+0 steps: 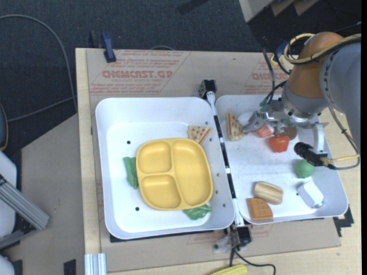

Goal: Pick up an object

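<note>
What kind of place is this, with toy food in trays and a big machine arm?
Most likely a robotics lab test bench. A grey and orange arm reaches over two white bins set on a cardboard-covered bench, with toy food like a bread roll and a yellow divided plate as practice objects.

Around your cardboard-topped bench: dark grey carpet floor, a thin grey cable looping left, aluminium rail lower left.

Arm bent, tool low
</note>
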You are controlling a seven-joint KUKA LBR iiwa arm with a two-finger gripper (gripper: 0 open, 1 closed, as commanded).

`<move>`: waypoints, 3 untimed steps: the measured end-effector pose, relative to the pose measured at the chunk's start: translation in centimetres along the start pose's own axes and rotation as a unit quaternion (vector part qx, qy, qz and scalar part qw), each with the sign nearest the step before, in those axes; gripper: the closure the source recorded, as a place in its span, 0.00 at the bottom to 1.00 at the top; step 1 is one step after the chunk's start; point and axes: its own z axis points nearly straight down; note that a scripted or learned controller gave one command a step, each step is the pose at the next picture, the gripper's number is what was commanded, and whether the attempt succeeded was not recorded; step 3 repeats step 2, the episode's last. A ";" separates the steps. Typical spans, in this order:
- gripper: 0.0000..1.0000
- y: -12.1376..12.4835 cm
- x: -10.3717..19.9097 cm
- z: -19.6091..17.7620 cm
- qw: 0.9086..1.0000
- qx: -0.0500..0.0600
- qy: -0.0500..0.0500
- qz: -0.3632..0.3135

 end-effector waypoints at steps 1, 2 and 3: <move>1.00 -0.1 0.0 -0.8 1.000 0.001 0.000 0.000; 1.00 -1.3 8.1 -9.7 1.000 0.001 0.001 -0.001; 1.00 -1.3 8.1 -9.7 1.000 0.001 0.001 -0.001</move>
